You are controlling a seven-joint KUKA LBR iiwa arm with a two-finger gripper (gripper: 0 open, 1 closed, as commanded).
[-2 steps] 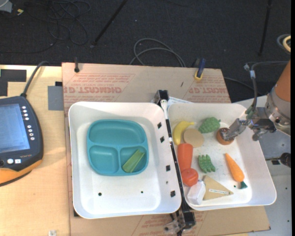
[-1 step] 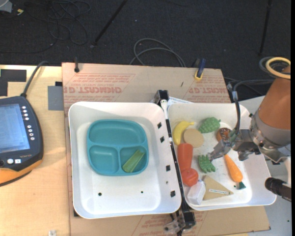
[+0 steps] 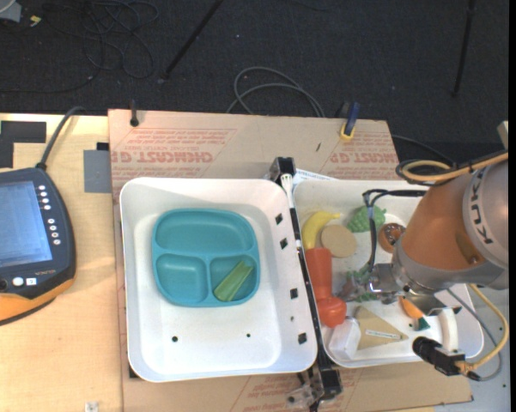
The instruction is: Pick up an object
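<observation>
Two white bins sit side by side on the surface [image 3: 86,157]. The left bin [image 3: 146,316] holds a teal divided tray [image 3: 185,243] with a green piece [image 3: 233,280] in its lower right compartment. The right bin [image 3: 348,353] holds a yellow banana [image 3: 318,224], a tan disc [image 3: 340,241], a long red piece [image 3: 322,277], a green leafy piece [image 3: 361,220] and a pale wedge [image 3: 379,331]. The end effector [image 3: 379,286] is low in the right bin beside the red piece; its grip cannot be made out
</observation>
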